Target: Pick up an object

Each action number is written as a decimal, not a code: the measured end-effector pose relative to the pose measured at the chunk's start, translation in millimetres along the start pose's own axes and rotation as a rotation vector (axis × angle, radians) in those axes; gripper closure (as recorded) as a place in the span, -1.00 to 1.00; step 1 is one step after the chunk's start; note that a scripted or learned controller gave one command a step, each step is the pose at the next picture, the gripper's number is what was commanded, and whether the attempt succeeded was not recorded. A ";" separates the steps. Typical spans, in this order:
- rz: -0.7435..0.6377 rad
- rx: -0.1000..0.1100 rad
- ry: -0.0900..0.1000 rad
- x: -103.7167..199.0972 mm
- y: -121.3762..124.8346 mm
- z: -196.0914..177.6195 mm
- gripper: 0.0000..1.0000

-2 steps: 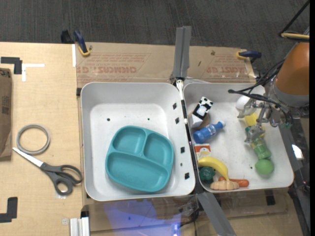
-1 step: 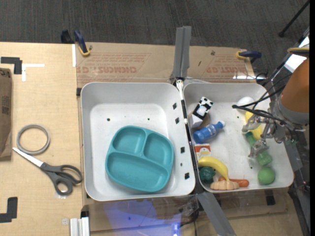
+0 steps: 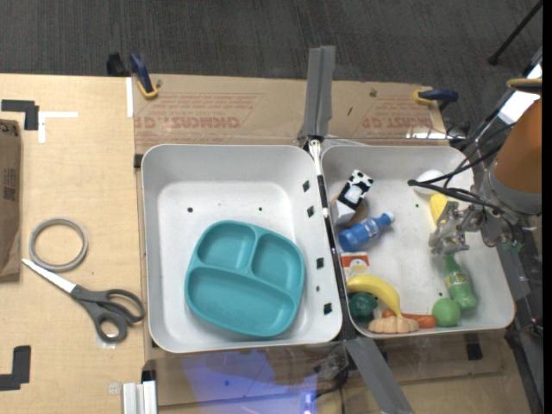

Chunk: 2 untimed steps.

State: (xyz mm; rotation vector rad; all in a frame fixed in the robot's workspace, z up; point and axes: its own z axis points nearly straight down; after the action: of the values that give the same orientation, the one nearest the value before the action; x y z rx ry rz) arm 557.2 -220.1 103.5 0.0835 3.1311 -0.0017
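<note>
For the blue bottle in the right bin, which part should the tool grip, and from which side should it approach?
Grip the blue bottle across the middle of its body, coming straight down from above. It lies on its side, slanted, white cap toward the upper right, so the rounded body offers two opposite sides for the fingers. The black-and-white toy lies close above and the bin wall to the left, so closing across the width is probably safest.

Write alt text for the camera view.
A grey arm's two-finger gripper hangs over the right white bin of toys: blue plastic bottle, yellow banana, green bottle. The left white bin holds a teal divided plate.
</note>
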 end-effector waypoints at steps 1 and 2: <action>0.000 0.000 0.000 0.0 0.3 0.1 -1.00; -0.020 0.000 0.007 12.5 -1.6 11.0 -1.00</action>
State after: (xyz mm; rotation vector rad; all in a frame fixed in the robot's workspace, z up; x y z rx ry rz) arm 544.7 -221.0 92.4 0.0518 3.1390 -0.0009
